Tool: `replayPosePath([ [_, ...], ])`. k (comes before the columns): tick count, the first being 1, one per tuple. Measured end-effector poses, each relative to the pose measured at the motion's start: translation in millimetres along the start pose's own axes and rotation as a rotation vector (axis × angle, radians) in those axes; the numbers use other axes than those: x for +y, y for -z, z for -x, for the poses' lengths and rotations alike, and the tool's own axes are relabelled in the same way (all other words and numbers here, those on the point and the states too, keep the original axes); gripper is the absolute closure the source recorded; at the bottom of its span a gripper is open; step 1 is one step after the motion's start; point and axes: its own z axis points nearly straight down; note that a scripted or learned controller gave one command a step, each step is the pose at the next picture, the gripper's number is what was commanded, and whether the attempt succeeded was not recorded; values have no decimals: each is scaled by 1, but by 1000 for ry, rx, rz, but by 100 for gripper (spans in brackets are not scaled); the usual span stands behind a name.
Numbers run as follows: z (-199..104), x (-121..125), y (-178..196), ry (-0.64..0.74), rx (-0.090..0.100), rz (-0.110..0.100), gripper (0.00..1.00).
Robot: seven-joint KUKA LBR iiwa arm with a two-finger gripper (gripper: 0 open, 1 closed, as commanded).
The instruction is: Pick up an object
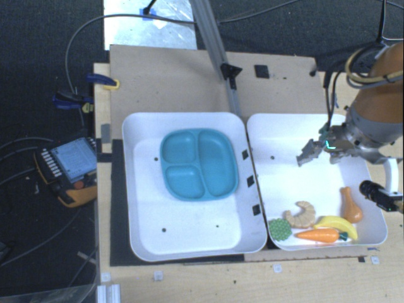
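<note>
Objects for picking lie bunched along the near edge of the right bin (pixel 271 137): a green broccoli piece (pixel 280 229) at the near left corner, an orange carrot (pixel 317 235) just to its right, a yellow banana (pixel 339 225) touching the carrot on its far side, and a tan croissant-like piece (pixel 302 214) between the broccoli and the banana. A brownish-orange, bottle-shaped item (pixel 350 206) lies tilted a little farther right, near the bin's right wall. Farther back over the same bin hangs the claw (pixel 320 150), carried by the grey arm with its orange band (pixel 381 103) reaching in from the right; one dark finger (pixel 308 152) points left and another points down toward the near edge, so the claw is spread wide with nothing between its fingers, well apart from the cluster of food items. A small teal light glows at the wrist. The left bin (pixel 145 219) holds a blue divided plate (pixel 199 164) with three compartments, set toward its far half. Both bins sit side by side on the brown desk (pixel 170 74). Beyond the desk's left edge, on dark carpet, rests a handheld pendant (pixel 71 169) with cables. At the far edge a grey pole (pixel 208 24) rises from the desk, with blue clamps (pixel 95 81) at the far left corner.
</note>
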Motion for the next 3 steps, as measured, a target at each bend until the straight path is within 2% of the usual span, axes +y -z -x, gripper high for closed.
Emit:
replayPosePath([
  [1,0,0,0,0,0,1,0],
  [2,-2,4,-42,-3,0,-3,0],
  [3,-5,0,-104,-4,1,-5,0],
])
